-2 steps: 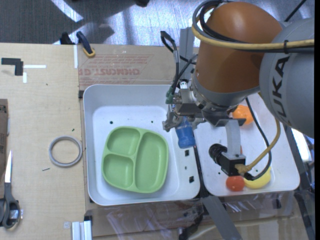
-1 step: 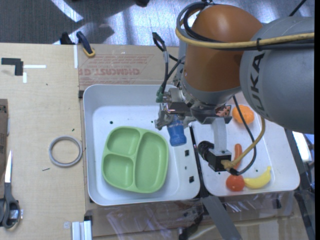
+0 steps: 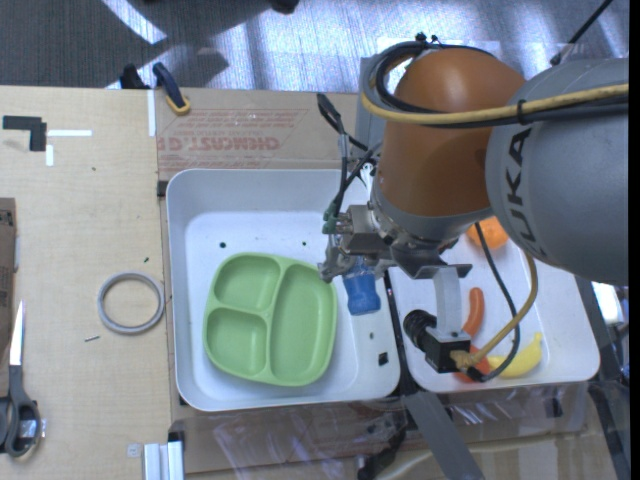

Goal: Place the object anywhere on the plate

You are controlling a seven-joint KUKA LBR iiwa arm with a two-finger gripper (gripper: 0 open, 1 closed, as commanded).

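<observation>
Beside one green plate (image 3: 270, 318) (three compartments), one pincer (image 3: 352, 273) grasps one blue object (image 3: 361, 292).

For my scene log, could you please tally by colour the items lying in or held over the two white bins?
Green: 1, the divided plate
Blue: 1, the object at the gripper
Orange: 2, the piece under the arm and the carrot-like stick
Yellow: 1, the banana
Total: 5

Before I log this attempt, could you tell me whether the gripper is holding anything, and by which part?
It appears to hold a blue object by its upper end, hanging below the gripper beside the green plate; the exact finger contact is hard to make out.
</observation>
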